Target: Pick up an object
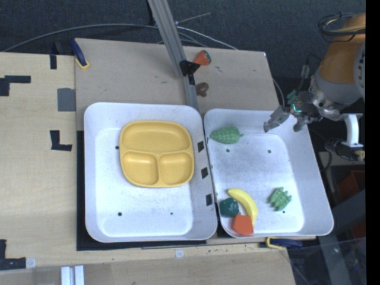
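The right bin (297, 159) holds a green leafy toy (225, 135) at its far left corner and a small green spiky toy (278, 198) near its front right. A yellow banana (244, 202), a dark teal piece (229, 206) and an orange-red block (242, 224) lie together at its front left. My gripper (287, 120) hovers over the bin's far right corner, its two fingers spread apart with nothing between them. It is well away from every toy.
The left bin (98, 177) carries a yellow three-compartment plate (157, 153). A grey pole (169, 25) rises behind the bins, with a small orange-red thing (203, 57) at its foot. The arm's orange-banded wrist (341, 58) stands at the right edge.
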`<action>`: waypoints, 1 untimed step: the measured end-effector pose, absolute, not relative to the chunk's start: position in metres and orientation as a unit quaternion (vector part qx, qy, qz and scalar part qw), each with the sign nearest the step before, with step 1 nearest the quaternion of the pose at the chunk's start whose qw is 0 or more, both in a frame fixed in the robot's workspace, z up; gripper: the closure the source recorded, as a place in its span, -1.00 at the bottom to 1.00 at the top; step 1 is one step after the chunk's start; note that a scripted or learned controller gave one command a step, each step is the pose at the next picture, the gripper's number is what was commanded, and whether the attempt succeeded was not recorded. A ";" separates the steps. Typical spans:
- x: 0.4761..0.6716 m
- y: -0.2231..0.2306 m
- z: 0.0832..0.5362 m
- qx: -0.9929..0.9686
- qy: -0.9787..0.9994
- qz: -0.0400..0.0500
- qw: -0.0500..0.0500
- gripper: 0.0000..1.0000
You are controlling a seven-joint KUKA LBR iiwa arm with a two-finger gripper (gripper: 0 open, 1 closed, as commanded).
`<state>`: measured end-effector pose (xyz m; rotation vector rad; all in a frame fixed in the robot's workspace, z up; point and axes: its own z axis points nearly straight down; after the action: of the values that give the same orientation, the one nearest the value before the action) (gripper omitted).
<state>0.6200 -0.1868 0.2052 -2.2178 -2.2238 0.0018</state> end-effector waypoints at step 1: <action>0.620 -0.187 0.205 -0.706 -0.708 0.001 0.000 -1.00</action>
<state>0.6200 -0.1868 0.2053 -2.2182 -2.2238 0.0025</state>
